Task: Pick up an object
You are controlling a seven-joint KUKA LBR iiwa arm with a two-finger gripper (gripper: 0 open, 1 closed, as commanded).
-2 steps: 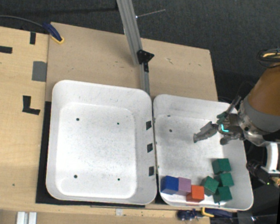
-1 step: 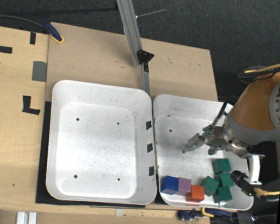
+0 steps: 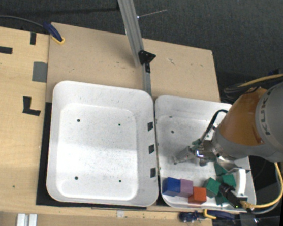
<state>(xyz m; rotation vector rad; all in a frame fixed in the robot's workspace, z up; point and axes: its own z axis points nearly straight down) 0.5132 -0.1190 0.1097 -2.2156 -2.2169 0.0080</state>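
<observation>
Grey, metallic gripper [image 3: 186, 155] low over the speckled white floor of the right bin [image 3: 183, 104], beneath the glossy orange band of the arm [image 3: 242, 122]. Spread or pressed together: cannot tell from this slant. Nothing visibly pinched.

Just nearer the camera than the gripper, along the bin's front wall, a row of small blocky pieces: a matte blue cube [image 3: 172, 186] almost straight below in the view, then a pale purple block [image 3: 186, 186] touching it, then an orange block [image 3: 199, 195] touching that. Further to the gripper's right, angular dark green pieces [image 3: 214, 186], partly under the wrist, exact shapes hard to make out.

To the gripper's left, past the shared rim, the left bin [image 3: 62, 95]: shallow, round-cornered, white plastic with fine dark speckling and four small dark dots.

Beyond the gripper, farther from the camera, a slim ribbed aluminium bar [image 3: 130, 16] with a black clamp [image 3: 146, 58], slanting over the pale wooden bench [image 3: 97, 53].
</observation>
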